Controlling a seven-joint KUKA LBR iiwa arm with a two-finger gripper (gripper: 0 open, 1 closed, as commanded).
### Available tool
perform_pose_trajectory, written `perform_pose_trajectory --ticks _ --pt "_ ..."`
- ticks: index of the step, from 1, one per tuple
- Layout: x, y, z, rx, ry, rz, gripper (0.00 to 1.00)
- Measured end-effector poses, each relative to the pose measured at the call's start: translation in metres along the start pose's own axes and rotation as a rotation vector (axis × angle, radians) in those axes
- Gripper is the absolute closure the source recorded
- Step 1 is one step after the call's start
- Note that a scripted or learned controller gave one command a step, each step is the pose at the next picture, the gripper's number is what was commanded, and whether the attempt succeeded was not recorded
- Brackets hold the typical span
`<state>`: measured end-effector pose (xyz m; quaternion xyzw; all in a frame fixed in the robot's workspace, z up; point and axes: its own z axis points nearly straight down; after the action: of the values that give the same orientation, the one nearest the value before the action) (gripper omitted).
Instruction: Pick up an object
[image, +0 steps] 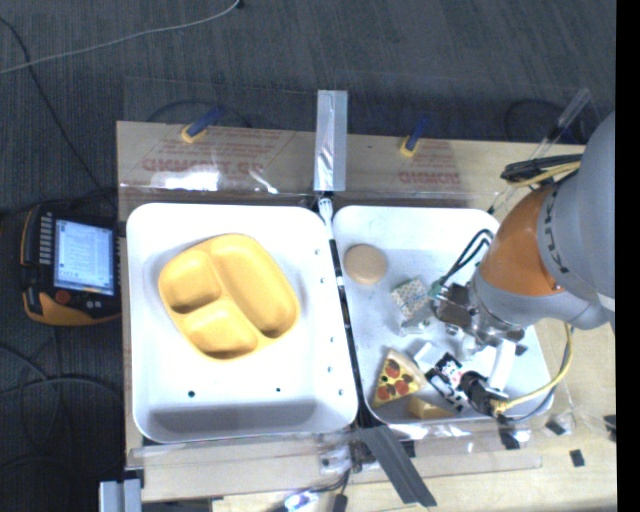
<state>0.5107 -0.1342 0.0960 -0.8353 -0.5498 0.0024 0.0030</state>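
Several small pieces crowd my tool (458, 372) in the right bin (520, 232); I can't tell its state, and the pizza slice (397, 378) beside it may get nudged aside.

arm (590, 230): grey links | orange band (520, 250) above wrist | black and yellow cables
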Motion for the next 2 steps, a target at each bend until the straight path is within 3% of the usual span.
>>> perform_pose_trajectory --ticks 1,2 --pt "0.014 0.113 -0.066 -0.004 -0.005 0.218 0.0" --pt "0.043 0.032 -0.003 -0.022 0.008 0.28 0.0"
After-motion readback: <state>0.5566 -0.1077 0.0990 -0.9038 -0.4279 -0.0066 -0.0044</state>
